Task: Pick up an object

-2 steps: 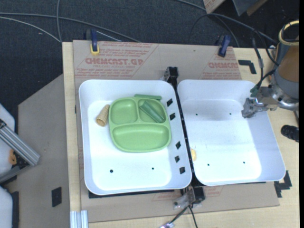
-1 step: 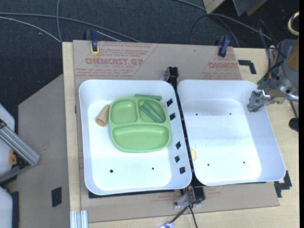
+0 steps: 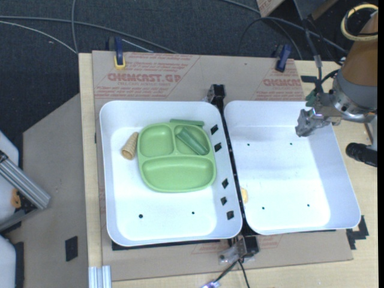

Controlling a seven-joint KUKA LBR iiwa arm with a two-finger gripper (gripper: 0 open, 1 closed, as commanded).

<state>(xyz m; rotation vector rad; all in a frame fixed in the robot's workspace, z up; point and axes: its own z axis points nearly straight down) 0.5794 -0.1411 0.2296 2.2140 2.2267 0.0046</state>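
Note:
A green divided plate (image 3: 177, 158) lies in the left bin (image 3: 162, 227), with a green pod-like piece (image 3: 193, 140) in its upper right compartment. A tan cone (image 3: 129, 146) rests just left of the plate. A small yellow bit (image 3: 243, 195) sits at the right bin's left wall. My gripper (image 3: 305, 126) hangs over the upper right part of the right bin (image 3: 288, 173), far from the plate and cone. Nothing shows beneath or between its tips.
Black clips (image 3: 216, 93) run along the seam between the two bins. The bins sit on a cardboard sheet (image 3: 150, 71) held by blue clamps (image 3: 119, 53). Cables cross the dark floor behind. A metal rail (image 3: 21, 182) lies at the left.

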